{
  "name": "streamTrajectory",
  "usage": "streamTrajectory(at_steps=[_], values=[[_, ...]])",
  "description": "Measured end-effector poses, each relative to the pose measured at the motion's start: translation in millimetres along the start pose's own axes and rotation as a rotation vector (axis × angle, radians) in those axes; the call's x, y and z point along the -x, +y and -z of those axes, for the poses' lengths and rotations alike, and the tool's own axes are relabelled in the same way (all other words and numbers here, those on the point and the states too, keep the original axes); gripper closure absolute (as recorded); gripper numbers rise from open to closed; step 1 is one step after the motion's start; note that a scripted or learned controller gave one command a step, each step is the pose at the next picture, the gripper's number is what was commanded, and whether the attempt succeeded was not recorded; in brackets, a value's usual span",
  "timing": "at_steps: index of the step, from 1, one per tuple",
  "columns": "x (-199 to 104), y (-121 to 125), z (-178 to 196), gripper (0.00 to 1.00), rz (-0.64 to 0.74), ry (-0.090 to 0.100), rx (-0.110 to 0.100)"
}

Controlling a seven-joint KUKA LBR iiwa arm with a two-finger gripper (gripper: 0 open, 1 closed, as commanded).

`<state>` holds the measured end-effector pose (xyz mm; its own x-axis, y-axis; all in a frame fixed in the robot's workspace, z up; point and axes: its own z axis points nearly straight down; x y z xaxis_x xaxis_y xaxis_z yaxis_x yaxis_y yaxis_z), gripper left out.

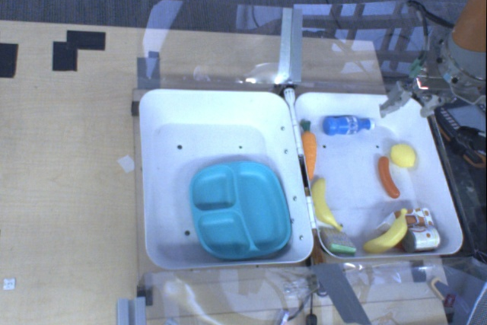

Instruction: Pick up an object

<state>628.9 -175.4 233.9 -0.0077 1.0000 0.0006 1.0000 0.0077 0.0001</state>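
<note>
The right bin (441, 164) holds a blue bottle (347, 125) lying on its side, an orange carrot (309, 151), a yellow lemon (403, 155), a red sausage (389, 176), two bananas (326, 205) (386, 236) and a small can (421, 232). My gripper (412, 101) hangs over the bin's far right corner, up and to the right of the bottle. Its fingers are spread open with nothing between them.
The left bin (175, 118) holds a blue divided plate (240, 209) in its near half. A metal divider (289, 49) rises behind the two bins. A small green item (342, 247) lies at the right bin's near left corner. Dark cables run along the right side.
</note>
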Motion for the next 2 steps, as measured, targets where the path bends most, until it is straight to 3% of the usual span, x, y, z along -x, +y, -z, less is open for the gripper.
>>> streamTrajectory(at_steps=[1,2], values=[[-33.1,24.3,133.2,0.0,0.183,-0.003,0.004],[-43.1,42.2,-27.2,0.0,0.455,0.0,0.001]])
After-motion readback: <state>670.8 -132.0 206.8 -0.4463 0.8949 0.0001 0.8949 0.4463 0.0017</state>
